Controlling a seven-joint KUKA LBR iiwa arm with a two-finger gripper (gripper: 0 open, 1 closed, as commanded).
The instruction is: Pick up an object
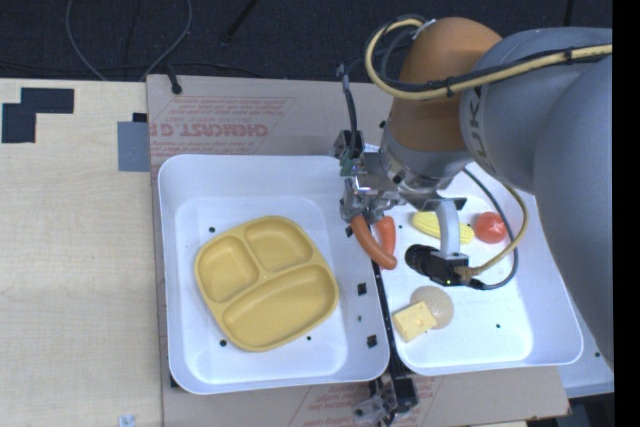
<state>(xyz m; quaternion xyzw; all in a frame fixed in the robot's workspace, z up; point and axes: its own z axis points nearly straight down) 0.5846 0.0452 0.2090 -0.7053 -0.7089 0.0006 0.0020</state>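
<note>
My gripper (362, 213) hangs over the divide between the two bins, at the left edge of the right bin (555, 340). An orange carrot (378, 242) slants down and to the right from the fingertips, its top end pinched between them. The gripper is shut on it. The carrot's lower end hangs just inside the right bin. In that bin lie a yellow banana-like piece (438, 224), a red tomato (489, 227), a pale yellow cheese block (414, 320) and a beige round disc (438, 303) touching the block.
A yellow divided plate (265, 280) lies in the left bin (168, 255). The grey arm with its orange band covers the back right part of the right bin. Cardboard lies under both bins.
</note>
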